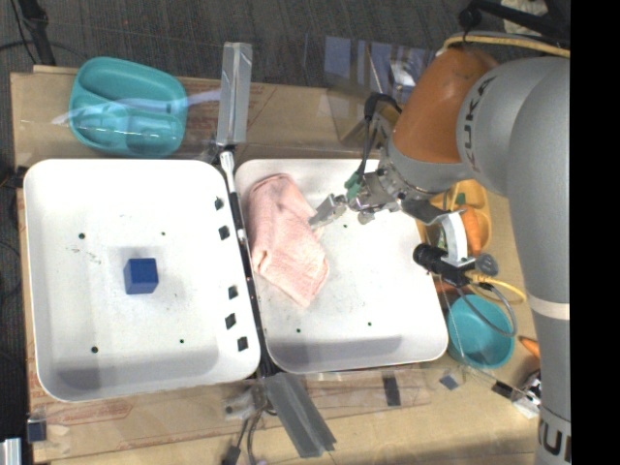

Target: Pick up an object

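The two bins [58, 260] are white with tiny black dots. A little block [141, 275] in the left bin is bright blue. A soft cloth [284, 237] in the right bin is light pink. The robot arm [523, 143] is grey, with a big orange band [441, 105]. The gripper [329, 210] is shiny silver. A scoop [126, 105] behind the bins is see-through teal. A small cup [480, 329] by the right bin is teal too. The bench [145, 424] is pale brown wood. The floor is dark grey.
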You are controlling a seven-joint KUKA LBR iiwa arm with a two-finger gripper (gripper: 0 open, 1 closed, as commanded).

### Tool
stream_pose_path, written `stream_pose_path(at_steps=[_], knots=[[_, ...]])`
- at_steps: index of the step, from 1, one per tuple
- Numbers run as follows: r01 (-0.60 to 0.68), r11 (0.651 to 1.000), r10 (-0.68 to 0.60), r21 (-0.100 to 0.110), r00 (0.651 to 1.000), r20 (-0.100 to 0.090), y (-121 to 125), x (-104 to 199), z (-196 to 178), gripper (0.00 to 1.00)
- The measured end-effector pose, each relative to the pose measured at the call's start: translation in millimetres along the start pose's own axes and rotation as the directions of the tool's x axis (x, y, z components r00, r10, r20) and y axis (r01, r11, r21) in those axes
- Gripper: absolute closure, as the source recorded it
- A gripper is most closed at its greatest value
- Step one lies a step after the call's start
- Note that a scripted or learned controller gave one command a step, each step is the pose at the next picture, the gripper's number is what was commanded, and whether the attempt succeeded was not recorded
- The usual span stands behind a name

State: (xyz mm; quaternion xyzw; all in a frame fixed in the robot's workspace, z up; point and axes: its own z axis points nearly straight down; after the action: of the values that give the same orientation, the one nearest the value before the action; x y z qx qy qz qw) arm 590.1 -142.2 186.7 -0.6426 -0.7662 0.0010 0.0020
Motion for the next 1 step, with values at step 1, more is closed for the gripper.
stream_pose_path(at_steps=[1], knots=[[0.137,0.991,-0.137,-0.003,0.991,0.002,-17.4,4.8,94.9,0.00]])
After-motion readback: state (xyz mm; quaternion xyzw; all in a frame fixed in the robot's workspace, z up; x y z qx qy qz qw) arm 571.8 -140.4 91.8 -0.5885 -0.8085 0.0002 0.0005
